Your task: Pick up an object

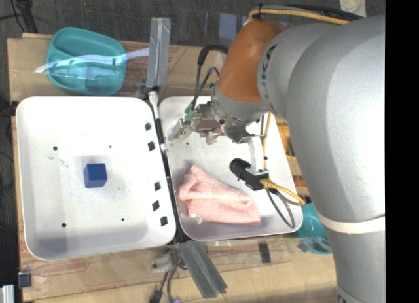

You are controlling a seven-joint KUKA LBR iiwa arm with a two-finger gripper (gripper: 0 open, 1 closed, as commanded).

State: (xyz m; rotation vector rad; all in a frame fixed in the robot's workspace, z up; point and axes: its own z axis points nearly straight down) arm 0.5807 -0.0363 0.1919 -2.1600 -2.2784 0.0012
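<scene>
Much of the right bin [171, 164] behind the arm [327, 99]; hand fingers indistinct.

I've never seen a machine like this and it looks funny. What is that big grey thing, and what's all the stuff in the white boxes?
The big grey thing with the orange band is a robot arm. A computer program moves it. At its end is a small metal gripper, a hand with two fingers for grabbing things. The picture comes from one camera fixed above the bench, looking down at a slant, and the arm reaches in from the right.

On the bench sit two shallow white bins. The left white bin has a small blue cube in it. The right white bin has a crumpled pink cloth, and the gripper is above that bin's far end. Behind the left bin lies a teal plastic scoop-shaped thing.

I see nothing between the gripper's fingers, so it isn't holding anything.
</scene>
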